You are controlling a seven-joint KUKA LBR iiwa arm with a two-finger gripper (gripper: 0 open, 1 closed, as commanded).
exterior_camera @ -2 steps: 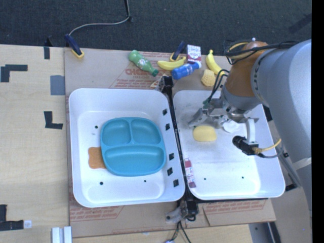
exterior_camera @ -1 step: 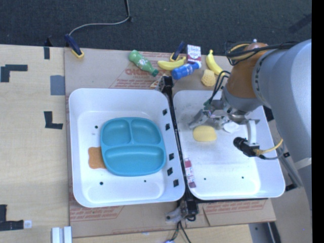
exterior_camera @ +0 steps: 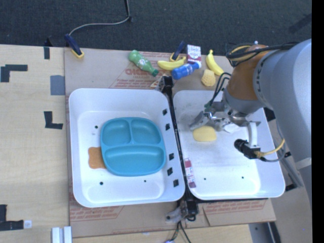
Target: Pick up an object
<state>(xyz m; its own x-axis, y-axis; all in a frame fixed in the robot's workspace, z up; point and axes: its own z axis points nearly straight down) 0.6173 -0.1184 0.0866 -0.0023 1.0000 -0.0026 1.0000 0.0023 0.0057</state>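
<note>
Hand (exterior_camera: pixel 208 120) partly masking yellow lump (exterior_camera: pixel 204 134)

Right bin (exterior_camera: pixel 223 181) front floor bare

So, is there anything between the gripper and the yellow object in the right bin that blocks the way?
Nothing visible blocks it. The gripper hangs directly above the yellow object in the right bin, and the bin floor around the object is bare. The blue plate lies apart in the left bin.

blue divided plate (exterior_camera: pixel 133 146) in left bin (exterior_camera: pixel 81 105), green bottle (exterior_camera: pixel 142 63)
</note>
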